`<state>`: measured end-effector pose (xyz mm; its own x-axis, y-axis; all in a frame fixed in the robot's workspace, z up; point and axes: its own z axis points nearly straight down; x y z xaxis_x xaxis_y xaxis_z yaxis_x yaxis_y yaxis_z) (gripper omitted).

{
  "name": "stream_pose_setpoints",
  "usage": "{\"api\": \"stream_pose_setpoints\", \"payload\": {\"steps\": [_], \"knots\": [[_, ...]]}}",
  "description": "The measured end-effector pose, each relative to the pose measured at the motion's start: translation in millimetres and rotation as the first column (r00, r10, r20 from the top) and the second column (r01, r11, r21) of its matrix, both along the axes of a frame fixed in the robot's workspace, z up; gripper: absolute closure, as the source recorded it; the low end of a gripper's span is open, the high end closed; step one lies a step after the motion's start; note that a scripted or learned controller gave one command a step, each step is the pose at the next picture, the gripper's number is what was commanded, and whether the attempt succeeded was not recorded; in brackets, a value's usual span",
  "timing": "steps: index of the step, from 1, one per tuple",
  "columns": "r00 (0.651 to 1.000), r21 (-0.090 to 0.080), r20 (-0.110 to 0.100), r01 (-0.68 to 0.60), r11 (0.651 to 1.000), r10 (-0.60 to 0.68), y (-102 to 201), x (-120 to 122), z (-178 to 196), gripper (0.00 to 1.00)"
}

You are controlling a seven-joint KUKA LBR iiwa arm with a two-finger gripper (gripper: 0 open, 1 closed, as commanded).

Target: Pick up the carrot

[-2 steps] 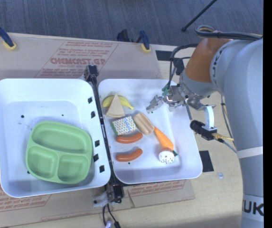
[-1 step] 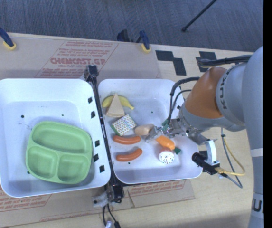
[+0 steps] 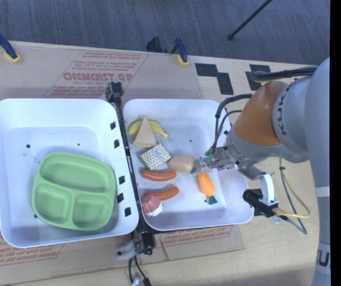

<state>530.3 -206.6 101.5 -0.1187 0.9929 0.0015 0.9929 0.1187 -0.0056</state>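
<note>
The carrot is orange with a small green top. It lies in the right white bin, near the bin's right front side, pointing toward the back. My gripper hangs low over the bin just behind the carrot's narrow end, under the orange wrist band. Nothing shows between it and the bin floor, and the carrot rests on the floor.
Left of the carrot lie a tan lump, a checkered block, two sausages, a pink piece, a banana and a tan wedge. The left bin holds a green divided plate.
</note>
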Motion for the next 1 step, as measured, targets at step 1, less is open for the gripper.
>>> {"api": "stream_pose_setpoints", "payload": {"steps": [1], "knots": [[0.998,-0.001,0.003,0.070,0.998,-0.070,56.3,-2.6,46.2,1.00]]}}
